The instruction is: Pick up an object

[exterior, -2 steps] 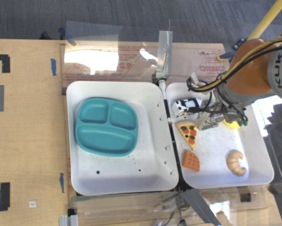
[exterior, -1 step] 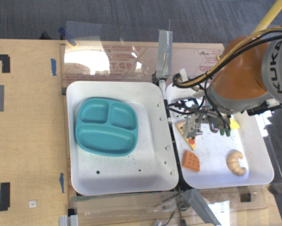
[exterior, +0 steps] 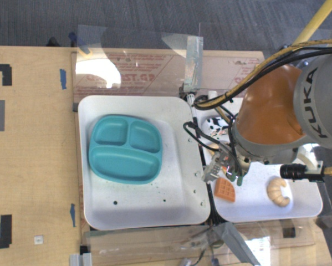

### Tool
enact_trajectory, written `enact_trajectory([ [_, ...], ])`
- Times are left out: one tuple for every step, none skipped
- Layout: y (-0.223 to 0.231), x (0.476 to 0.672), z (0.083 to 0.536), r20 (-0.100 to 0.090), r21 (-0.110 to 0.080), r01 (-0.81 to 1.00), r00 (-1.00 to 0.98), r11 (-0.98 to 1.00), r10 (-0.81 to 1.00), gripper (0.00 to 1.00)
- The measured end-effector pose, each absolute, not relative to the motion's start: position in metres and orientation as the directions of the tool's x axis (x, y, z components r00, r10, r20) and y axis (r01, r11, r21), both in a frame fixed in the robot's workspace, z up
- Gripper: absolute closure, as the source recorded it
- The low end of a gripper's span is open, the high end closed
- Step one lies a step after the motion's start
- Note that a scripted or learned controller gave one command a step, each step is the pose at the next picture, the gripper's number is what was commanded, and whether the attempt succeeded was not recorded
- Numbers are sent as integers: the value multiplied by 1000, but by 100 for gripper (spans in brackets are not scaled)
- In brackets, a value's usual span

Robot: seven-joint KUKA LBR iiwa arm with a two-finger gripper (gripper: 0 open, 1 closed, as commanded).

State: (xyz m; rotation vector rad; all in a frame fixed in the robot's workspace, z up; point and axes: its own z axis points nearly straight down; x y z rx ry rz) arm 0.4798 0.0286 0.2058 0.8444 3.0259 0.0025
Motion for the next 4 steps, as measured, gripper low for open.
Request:
enact_trajectory([
  [54,488,190,-1,0,858,-514,514,858,100],
  [66,480,185,0,1,358,-934,934,358,100],
  [104,479,186,-1,2,683,-730,730,683,100],
  [150,479,220,0,1,927,-375,375,927,100],
])
